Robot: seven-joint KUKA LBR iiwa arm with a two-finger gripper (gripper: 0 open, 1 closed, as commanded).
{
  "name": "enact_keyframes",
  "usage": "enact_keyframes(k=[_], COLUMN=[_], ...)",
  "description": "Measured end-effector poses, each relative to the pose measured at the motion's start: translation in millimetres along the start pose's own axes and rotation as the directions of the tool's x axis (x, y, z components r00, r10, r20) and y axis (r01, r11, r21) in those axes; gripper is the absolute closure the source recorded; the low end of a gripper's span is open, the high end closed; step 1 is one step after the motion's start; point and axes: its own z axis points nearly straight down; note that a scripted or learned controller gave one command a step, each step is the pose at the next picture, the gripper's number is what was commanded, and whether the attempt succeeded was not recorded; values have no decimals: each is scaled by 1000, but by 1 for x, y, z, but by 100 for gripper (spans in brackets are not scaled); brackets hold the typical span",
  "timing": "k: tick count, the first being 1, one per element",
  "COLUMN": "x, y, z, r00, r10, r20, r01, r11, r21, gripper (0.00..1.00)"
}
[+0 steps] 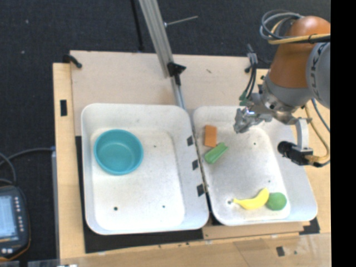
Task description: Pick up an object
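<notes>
- Orange block (209, 136) is lying in the right bin (295, 196), touching a green piece (215, 153) just below it.
- End effector (242, 122) is hovering over that bin's upper part, right of the block; whether it is wide or narrow I cannot tell.
- Banana (251, 200) and green ball (276, 201) are sitting together near the front.
- Teal bowl (118, 151) is sitting in the left bin (161, 204).

Cut off and hard to read

You lose most of the arm (300, 54) past the right edge, the small screen (10, 216) at the left edge, and the worktop (167, 249) at the bottom; the gripper (243, 121) is blurred.
</notes>
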Motion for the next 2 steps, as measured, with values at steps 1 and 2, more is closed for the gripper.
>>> enact_keyframes(k=[1, 2], x=[51, 97], y=[1, -1], z=[8, 13], r00=[1000, 1000], r10=[-3, -3], r20=[-2, -2], r01=[3, 3], r11=[1000, 1000], r21=[7, 8], gripper=[100, 100])
